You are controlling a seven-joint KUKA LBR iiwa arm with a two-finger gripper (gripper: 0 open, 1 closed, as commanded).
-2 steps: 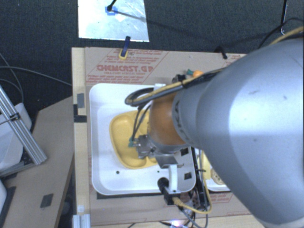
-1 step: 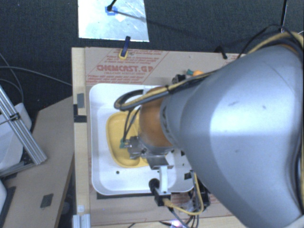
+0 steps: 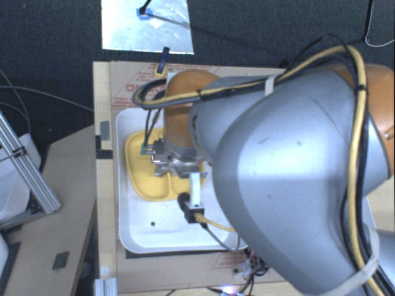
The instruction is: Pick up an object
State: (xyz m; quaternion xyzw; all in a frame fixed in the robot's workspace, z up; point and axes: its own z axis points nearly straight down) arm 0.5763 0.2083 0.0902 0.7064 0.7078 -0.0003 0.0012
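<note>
Grey arm (image 3: pixel 296 177) over white bin (image 3: pixel 133 233), yellow object (image 3: pixel 145 171) beneath wrist

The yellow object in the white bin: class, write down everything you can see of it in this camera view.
The yellow object looks like a shallow dish or tray of smooth, glossy plastic, with a rounded outline and a raised rim. It lies flat on the floor of the white bin, toward the bin's left wall. Its left and lower edges are visible; the arm's wrist hangs over it and hides its right part, so whether anything grips it cannot be told.
</note>
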